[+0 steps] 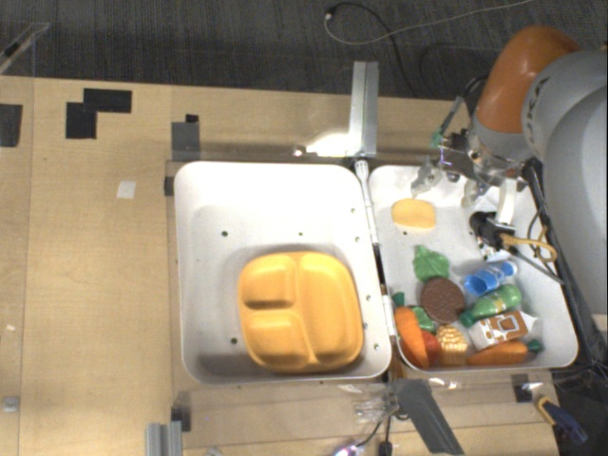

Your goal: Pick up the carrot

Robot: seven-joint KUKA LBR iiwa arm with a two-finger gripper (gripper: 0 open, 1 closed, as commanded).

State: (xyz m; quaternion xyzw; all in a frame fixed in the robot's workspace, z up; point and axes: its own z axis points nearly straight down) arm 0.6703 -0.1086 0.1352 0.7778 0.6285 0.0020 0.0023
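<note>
- The arm comes in from the right, grey with an orange band, and its gripper [446, 164] hangs over the far edge of the right bin [570, 335].
- Whether the gripper is released or clenched cannot be told; that part of the view is a clutter of small metal and cable.
- The carrot [410, 335] lies at the near left corner of the right bin, against the bin's left wall, well apart from the gripper.
- Just beside the carrot sit a yellow corn cob [454, 338] and a dark brown round cookie [443, 298], with a green leafy piece [429, 262] above them.
- A second orange vegetable-shaped piece [501, 353] lies along the near wall of the same bin.
- A small brown-and-white carton [501, 328] rests above it; its printing is too small to read.
- A green bottle [494, 303] and a blue bottle [486, 279] lie near the carton; no label text is legible.
- A pale yellow flat piece [414, 214] lies alone toward the far end of the right bin.
- The left bin [209, 207] holds a yellow divided tray [299, 309].
- Both bins sit on a wooden worktop [85, 283] bearing black marker shapes [95, 110].
</note>
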